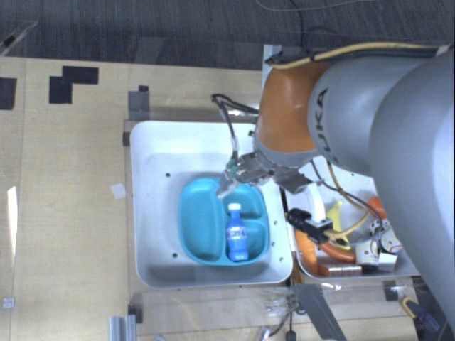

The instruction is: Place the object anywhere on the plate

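One gripper hangs just above the far rim of the blue plate, its grasp impossible to judge. A small water bottle lies on the plate's right compartment, inside the left white bin.

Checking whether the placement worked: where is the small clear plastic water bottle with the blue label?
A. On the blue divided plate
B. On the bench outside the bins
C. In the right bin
A: the small clear plastic water bottle lies on the blue divided plate's right compartment, in the left white bin.
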